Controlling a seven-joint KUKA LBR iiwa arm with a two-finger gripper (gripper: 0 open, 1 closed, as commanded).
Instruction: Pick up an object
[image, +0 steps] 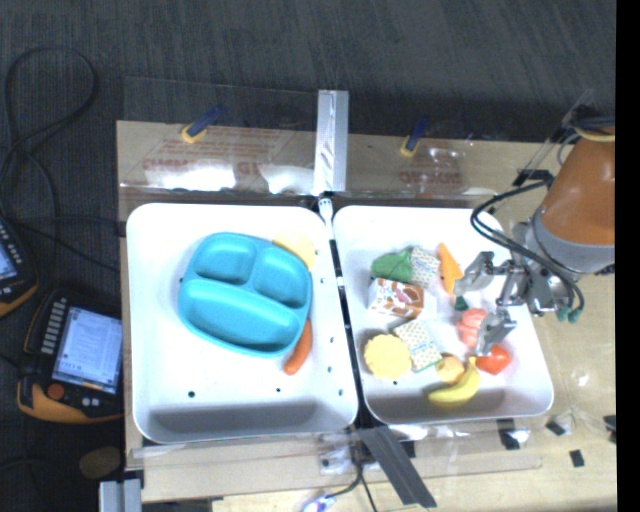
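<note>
The objects for picking lie heaped in the right bin (445, 412), the one on the arm's side of the divider (340, 300) that separates the two white bins on the bench (150, 160). Taking that divider as the landmark: just beside it sits a round yellow piece (385, 356), with a red-and-white patterned packet (398, 297) just above it and a green leafy toy (394, 264) above that. Farther from the divider lie a small orange carrot-shaped piece (449, 264), a checkered packet (420, 343), a yellow banana (455, 385), a pinkish-red piece (470, 325) and a red tomato-like toy (492, 359).

The end effector (500, 300) hangs over the far side of the right bin, well apart from the divider, above the pinkish-red piece and the tomato-like toy. Its fingers look spread, with nothing visibly pinched between them. The arm's orange band (585, 195) shows behind it.

On the other side of the divider, the left bin (160, 400) holds a blue sectioned tray (245, 293), tilted. An orange carrot-like stick (298, 350) lies at the tray's lower corner, near the divider, and a yellow piece (297, 247) peeks out at its upper corner.
</note>
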